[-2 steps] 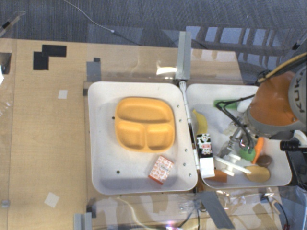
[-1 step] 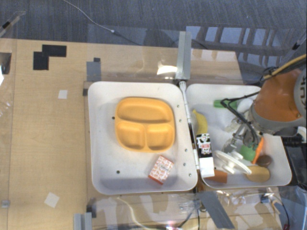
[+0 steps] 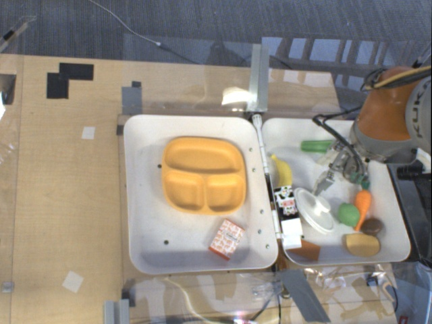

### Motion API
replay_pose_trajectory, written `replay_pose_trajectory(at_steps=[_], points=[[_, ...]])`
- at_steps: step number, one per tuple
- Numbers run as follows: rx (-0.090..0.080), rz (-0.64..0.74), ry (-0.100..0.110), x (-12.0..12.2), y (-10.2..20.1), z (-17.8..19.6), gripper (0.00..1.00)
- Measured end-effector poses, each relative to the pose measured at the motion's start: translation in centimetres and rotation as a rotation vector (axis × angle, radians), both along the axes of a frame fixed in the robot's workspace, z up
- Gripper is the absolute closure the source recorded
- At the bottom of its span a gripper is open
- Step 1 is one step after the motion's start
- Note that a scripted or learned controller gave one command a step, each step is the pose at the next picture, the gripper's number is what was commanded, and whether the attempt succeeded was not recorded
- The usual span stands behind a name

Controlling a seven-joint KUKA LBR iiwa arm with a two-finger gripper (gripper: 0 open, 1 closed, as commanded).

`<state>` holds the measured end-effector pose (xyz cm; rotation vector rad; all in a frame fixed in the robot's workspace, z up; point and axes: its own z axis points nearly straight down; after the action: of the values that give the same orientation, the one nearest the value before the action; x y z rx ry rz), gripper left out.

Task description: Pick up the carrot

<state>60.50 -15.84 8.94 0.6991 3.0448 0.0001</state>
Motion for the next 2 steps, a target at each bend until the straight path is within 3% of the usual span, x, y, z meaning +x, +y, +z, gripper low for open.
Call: replay_pose_trajectory(at_steps=[1,2], points=[[-0.003,0.122,0.001,-5.1,-3.4,0.1,0.00],[-0.010,0.127,-0.018,-4.5,-3.4,1.6,1.00]])
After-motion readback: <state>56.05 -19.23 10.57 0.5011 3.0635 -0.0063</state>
